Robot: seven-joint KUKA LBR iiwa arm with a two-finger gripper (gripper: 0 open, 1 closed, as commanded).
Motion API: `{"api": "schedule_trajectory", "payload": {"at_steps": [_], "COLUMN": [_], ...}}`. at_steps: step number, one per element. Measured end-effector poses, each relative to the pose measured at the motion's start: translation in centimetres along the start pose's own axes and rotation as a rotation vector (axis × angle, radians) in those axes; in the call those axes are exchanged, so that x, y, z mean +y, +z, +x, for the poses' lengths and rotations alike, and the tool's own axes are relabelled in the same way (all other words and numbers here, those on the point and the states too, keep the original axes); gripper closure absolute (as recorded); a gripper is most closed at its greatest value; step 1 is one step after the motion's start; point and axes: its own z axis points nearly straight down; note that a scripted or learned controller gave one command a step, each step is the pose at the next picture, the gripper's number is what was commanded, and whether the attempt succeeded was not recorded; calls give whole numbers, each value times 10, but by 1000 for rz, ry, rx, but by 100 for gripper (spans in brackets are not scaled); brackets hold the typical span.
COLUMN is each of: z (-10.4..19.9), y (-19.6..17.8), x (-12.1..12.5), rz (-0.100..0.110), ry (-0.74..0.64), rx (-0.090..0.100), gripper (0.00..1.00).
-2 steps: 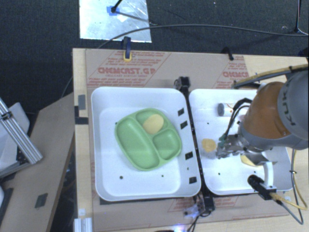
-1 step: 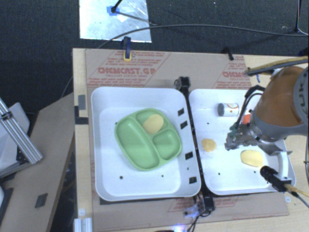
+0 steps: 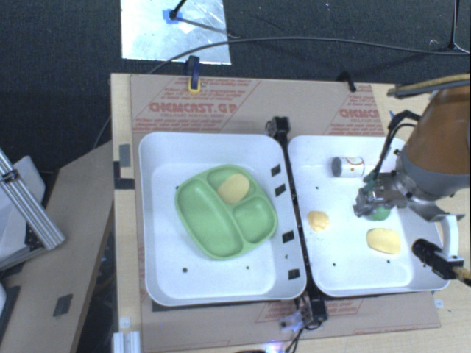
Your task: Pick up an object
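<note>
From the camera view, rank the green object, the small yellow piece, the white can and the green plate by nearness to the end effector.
1. Green object, right under the end effector.
2. Small yellow piece, to its left.
3. White can, top of right bin; close to call with 2.
4. Green plate, left bin.

The claw [image 3: 374, 199] covers most of a green object [image 3: 380, 214]; the arm [image 3: 440, 149] is cropped at right.

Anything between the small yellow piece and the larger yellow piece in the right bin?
Camera view: bare white bin floor between small yellow piece and larger yellow piece; the gripper is above that stretch.
</note>
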Motion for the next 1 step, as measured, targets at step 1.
{"api": "schedule_trajectory", "payload": {"at_steps": [1], "z": [0], "y": [-42], "x": [2], "rz": [1], "ry": [-1], "rx": [0], "gripper": [100]}}
